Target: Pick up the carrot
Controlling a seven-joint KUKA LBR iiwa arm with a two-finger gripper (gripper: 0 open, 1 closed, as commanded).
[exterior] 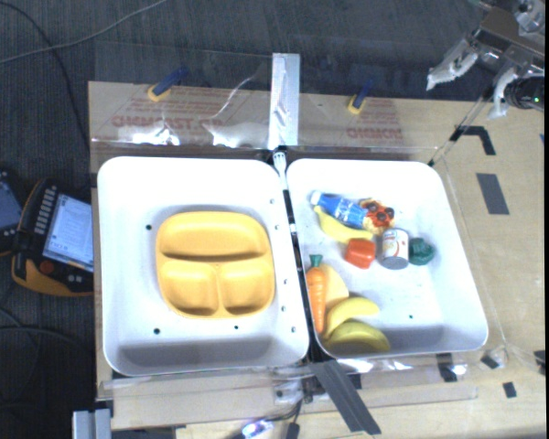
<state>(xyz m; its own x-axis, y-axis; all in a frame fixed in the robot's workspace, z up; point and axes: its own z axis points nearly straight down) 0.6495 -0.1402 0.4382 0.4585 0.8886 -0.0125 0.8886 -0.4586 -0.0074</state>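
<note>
The carrot (pixel 317 293) is orange with a small green top. It lies lengthwise against the left wall of the right bin (pixel 457 273), green end toward the back, touching a yellow banana (pixel 355 324). My gripper (pixel 473 77) hangs well above and behind the right bin's far right corner, far from the carrot. Its two pale fingers (pixel 446 65) are spread apart with nothing between them.
The right bin also holds a blue bottle (pixel 343 209), a red piece (pixel 360 253), a small can (pixel 394 248) and a green item (pixel 423 251). A yellow divided tray (pixel 215 262) sits in the left bin (pixel 128 208). A handheld pendant (pixel 55 240) lies off the bench at left.
</note>
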